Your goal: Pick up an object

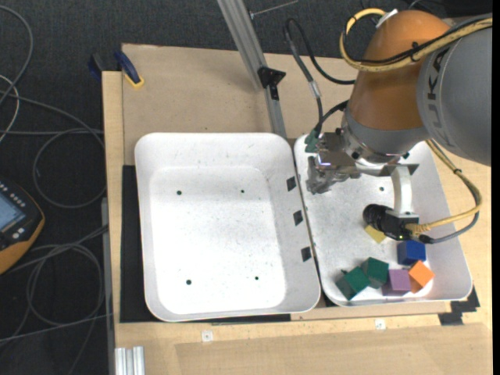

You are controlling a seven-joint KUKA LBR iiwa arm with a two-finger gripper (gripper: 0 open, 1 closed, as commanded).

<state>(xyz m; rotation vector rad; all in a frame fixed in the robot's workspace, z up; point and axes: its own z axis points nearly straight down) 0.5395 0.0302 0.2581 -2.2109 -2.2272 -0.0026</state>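
Over the right bin (445,209), the hand (320,176) hangs near the top left corner; I cannot tell its grip. No writing can be read.

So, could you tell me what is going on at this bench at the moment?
A KUKA arm reaches over the right bin, its tool low near that bin's upper left corner. Nothing shows between its fingers. The blocks sit clustered at the bin's near edge: two green blocks, a purple block, an orange block and a blue block.
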